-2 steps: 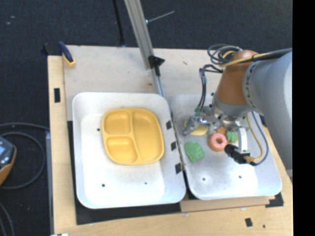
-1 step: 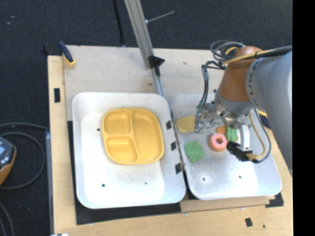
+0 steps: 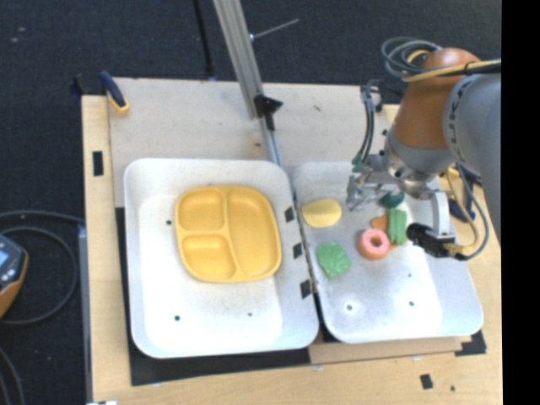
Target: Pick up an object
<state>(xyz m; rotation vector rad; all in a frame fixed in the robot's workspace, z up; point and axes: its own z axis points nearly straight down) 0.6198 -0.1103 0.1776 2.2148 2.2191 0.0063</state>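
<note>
The gripper (image 3: 364, 188) hangs over the far end of the right bin (image 3: 422, 310); whether it is wide or narrow cannot be told. The yellow lemon (image 3: 321, 213) lies just beside it, apart from the pink ring (image 3: 373, 244) and green block (image 3: 333, 261). Centre above the lemon, descend vertically, and close across its short axis.

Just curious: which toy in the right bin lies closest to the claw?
The green-and-orange piece, just below the claw. The yellow lump, pink ring and green block lie farther away.
</note>
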